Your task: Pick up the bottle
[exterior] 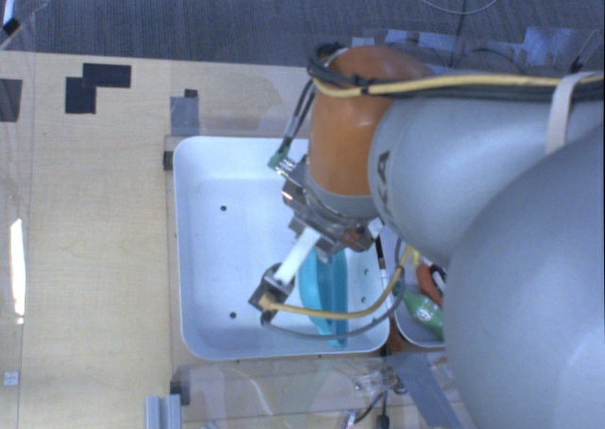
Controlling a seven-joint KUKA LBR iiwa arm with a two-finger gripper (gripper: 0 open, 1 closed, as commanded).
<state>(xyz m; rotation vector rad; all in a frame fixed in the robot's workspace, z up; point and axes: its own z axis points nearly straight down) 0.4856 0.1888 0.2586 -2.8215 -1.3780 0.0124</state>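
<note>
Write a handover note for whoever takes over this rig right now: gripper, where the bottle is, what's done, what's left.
Gripper: low over the left bin, directly above the blue bottle. This view does not show whether it has a grasp.
Bottle: in the left bin's near right part, close to the right wall.
Other things: a green thing and an orange-red thing show past that wall, beside the arm.
Done: the gripper is at the bottle.
Left: confirm the grasp, then lift the bottle clear of the bin.

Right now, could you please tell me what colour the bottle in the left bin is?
The bottle is translucent light blue, clearest in the camera view.
</note>
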